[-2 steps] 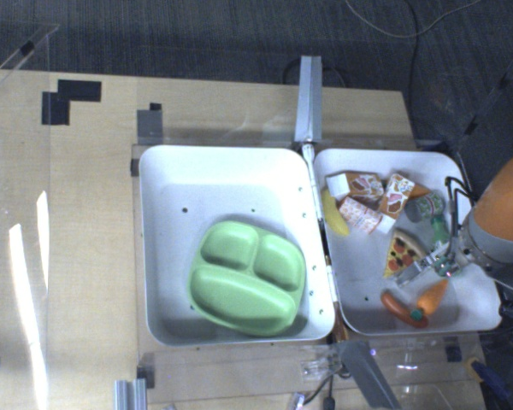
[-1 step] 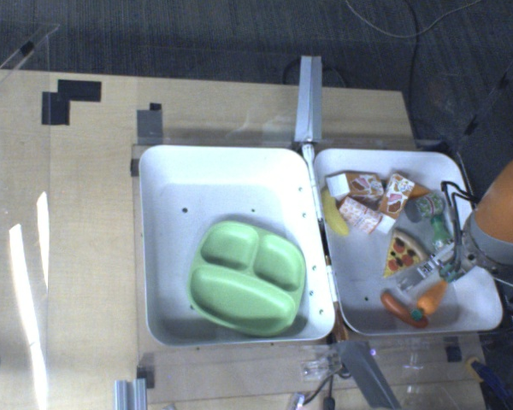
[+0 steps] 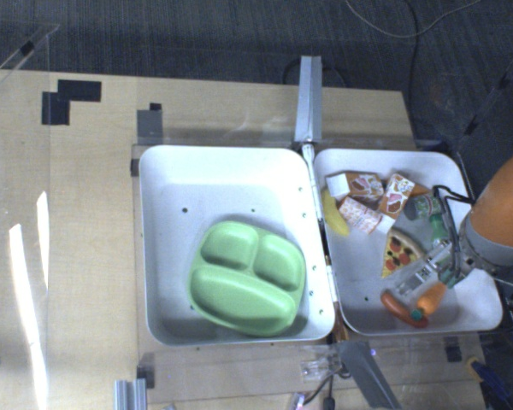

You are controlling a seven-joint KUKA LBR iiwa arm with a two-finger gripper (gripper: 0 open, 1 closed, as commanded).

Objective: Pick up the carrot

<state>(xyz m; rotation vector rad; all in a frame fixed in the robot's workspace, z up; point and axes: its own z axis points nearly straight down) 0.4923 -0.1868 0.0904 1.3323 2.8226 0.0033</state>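
Gripper [image 3: 423, 278] low in right bin [image 3: 479, 314], over the carrot [image 3: 429, 298].
Grip state: cannot tell. Carrot lies beside a red sausage [image 3: 402, 307]; pizza slice [image 3: 400, 253] just above.

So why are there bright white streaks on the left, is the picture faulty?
Camera view: those streaks look like light glare on a clear sheet over the bench; the whole picture is a bit soft, so the small items by the claw blur, while the green tray casts a soft shadow.

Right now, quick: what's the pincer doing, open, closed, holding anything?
Pincer: low in the right bin, right at the carrot; open or closed cannot be told, and no grasp is visible.
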